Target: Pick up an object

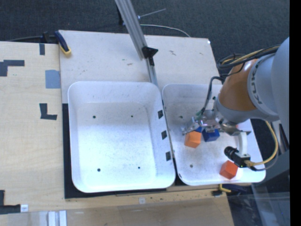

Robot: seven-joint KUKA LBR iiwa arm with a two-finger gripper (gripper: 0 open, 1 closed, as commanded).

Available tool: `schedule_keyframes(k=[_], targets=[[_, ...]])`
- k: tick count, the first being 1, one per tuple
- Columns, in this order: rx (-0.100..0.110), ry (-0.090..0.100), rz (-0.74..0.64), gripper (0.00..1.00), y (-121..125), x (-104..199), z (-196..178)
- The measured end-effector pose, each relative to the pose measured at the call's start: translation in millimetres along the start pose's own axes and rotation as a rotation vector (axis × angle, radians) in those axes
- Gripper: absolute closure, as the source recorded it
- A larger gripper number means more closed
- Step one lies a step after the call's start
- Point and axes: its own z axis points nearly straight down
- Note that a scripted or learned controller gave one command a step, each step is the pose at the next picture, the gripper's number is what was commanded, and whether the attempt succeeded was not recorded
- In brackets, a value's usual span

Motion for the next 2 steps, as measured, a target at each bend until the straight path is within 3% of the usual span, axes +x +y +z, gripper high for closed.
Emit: schedule_keyframes(k=[2], targets=[[-0.03, -0.012, -0.001, 0.0, -11.6, 17.3, 1.2]])
